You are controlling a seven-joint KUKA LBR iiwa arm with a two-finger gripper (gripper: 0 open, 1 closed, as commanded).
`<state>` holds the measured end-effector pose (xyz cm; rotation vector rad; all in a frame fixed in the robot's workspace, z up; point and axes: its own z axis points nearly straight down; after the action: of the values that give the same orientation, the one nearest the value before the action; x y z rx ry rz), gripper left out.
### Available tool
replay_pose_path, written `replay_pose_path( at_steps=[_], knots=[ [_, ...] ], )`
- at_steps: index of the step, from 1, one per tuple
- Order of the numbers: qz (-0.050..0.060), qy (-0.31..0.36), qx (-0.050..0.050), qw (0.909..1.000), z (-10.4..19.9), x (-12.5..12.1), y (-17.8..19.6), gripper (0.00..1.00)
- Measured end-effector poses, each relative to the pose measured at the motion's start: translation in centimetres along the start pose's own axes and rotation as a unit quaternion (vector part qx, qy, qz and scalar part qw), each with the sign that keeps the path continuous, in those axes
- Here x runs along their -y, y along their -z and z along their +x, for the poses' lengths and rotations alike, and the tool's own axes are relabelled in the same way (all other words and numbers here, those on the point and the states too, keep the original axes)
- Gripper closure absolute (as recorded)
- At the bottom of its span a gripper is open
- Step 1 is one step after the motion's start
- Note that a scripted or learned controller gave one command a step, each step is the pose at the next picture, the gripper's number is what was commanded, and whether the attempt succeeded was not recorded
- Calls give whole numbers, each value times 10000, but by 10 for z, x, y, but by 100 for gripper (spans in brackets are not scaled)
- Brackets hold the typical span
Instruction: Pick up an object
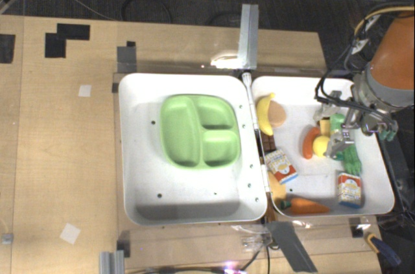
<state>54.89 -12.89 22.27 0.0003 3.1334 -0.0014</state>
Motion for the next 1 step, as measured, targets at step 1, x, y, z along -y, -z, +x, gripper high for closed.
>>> replay_pose_path(
  at_steps=[1],
  knots=[
    [-4, -1234, -26, 9924, -22, -11, -120, 0]
  ],
)
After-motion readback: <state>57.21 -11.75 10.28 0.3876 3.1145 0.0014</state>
